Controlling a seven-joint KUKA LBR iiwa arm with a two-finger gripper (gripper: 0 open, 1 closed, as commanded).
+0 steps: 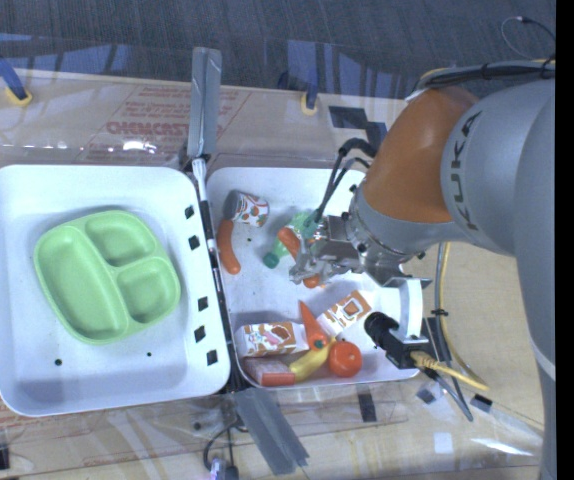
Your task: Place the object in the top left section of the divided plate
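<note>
End effector [312, 260] was lowered into the right bin [267, 180], center-right of frame; clenched or released couldn't be told. Probably a carrot [289, 239] was being gone for. A square grip would be wanted before anything was carried to the plate [77, 303], mid-left.

Two white bins [7, 268], one divided plate [107, 273]

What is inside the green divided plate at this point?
All three sections of the green divided plate look bare, with no toy food in them. The gripper is over the right bin; what lies beneath it is hidden.
</note>
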